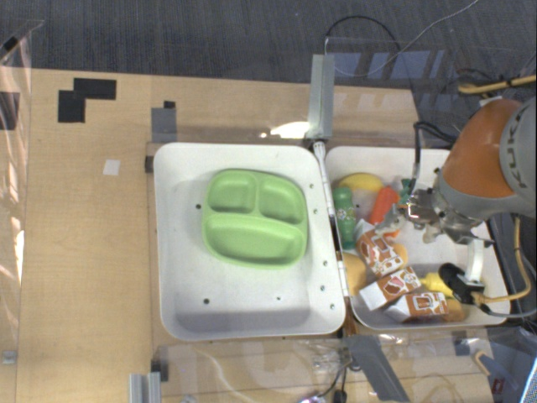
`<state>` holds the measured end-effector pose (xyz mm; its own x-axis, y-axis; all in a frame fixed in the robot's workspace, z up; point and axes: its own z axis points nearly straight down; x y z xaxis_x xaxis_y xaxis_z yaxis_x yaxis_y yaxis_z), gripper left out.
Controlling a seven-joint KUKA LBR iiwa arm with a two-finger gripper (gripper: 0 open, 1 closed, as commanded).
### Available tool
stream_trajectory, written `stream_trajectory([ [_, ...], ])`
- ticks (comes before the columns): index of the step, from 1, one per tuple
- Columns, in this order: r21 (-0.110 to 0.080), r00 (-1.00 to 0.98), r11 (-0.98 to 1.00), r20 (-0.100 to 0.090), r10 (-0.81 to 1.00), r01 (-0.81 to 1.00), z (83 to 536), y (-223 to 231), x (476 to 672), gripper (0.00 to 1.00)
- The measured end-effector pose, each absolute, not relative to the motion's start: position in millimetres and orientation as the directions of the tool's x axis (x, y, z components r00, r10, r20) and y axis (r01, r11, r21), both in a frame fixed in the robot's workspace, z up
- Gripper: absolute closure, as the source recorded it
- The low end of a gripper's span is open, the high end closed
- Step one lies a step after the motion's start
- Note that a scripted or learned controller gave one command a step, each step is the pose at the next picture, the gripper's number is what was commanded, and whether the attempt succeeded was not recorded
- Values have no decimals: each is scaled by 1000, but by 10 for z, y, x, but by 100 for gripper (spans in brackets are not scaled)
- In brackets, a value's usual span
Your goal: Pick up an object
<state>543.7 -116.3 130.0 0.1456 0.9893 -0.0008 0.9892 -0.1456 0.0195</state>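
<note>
The end effector [417, 211], its opening hard to tell from here, hangs at three o'clock over the crowded right bin [495, 313], where tightly packed cartons [393, 275] could make it slip.

Two bins side by side on the table

The hand [417, 211] hangs over the right bin [497, 311]. Just to its left lie a carrot [383, 203] and a bottle [343, 207], with a lemon [359, 182] behind them. Cartons [393, 269] crowd the bin in front of the hand. Well to its left, a divided plate [254, 217] sits in the left bin [180, 250].
</note>
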Motion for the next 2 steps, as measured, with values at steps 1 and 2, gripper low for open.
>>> stream_trajectory([
  [1, 12, 58, -58, -1, 998, 998, 894, -1174, 5849, 0],
  [2, 18, 58, -58, 2, 998, 998, 1019, -1155, 5874, 100],
])
